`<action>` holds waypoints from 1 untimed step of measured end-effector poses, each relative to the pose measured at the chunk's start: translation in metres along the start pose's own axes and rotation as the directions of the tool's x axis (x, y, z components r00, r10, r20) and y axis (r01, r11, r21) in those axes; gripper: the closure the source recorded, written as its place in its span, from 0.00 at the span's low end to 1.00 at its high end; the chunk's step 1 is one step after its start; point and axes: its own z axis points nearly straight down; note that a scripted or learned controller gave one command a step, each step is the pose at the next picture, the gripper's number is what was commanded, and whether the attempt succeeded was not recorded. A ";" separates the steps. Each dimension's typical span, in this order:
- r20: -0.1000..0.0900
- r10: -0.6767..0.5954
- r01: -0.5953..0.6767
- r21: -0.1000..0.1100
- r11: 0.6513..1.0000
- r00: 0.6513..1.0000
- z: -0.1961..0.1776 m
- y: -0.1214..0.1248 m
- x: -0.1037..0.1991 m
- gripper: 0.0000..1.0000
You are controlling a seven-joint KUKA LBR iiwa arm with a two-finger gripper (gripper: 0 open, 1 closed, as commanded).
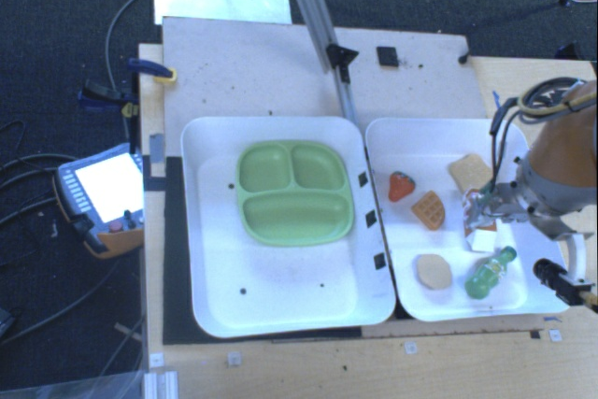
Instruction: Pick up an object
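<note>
The gripper (pixel 482 212) is seen low over the right bin (pixel 384 201), at its right side. How far its fingers stand apart cannot be told, and nothing can be made out between them. A white block (pixel 483 240) lies just below the gripper, a green bottle (pixel 490 273) beyond that. A tan cracker (pixel 468 171) lies just above, a waffle (pixel 429 209) and strawberry (pixel 401 186) to its left. No writing can be read.

In the right bin (pixel 383 201) are seen a strawberry (pixel 401 186), a waffle (pixel 430 209), a toast slice (pixel 468 171), a round biscuit (pixel 434 272), a green bottle (pixel 490 273) lying tilted, and a white block (pixel 483 240).
</note>
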 end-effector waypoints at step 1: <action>-0.009 -0.004 0.004 0.024 1.000 1.000 -0.043 0.004 -0.001 1.00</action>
